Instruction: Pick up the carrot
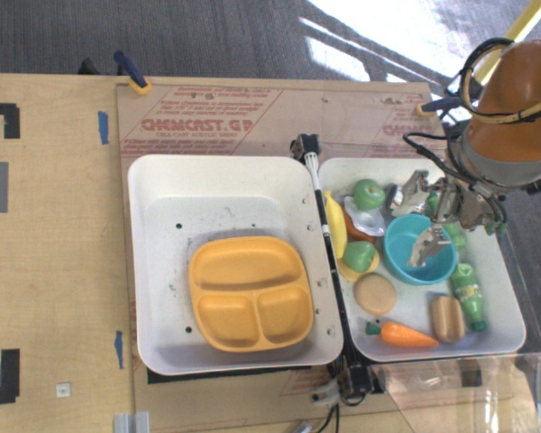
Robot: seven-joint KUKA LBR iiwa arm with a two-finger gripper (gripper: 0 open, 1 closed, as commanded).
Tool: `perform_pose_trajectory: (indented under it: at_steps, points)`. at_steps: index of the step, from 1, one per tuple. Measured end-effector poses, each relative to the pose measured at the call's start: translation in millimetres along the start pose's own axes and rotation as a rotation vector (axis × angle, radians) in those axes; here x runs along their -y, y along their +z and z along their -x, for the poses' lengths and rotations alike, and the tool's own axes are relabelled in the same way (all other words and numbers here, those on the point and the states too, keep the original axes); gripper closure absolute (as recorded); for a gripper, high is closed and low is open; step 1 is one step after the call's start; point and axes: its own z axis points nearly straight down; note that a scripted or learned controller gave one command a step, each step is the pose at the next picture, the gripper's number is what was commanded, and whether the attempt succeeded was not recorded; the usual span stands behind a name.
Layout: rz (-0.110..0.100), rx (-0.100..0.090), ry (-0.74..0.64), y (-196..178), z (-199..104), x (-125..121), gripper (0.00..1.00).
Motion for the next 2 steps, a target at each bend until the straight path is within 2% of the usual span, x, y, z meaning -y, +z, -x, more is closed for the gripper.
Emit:
perform_pose_trajectory:
  at_steps: [1,2]
  points:
    - [-0.003,0.015,-0.090,111.6,-65.3,-2.1,0.00]
    - [-0.003,0.021,-0.092,101.5,-63.7,-4.1,1.00]
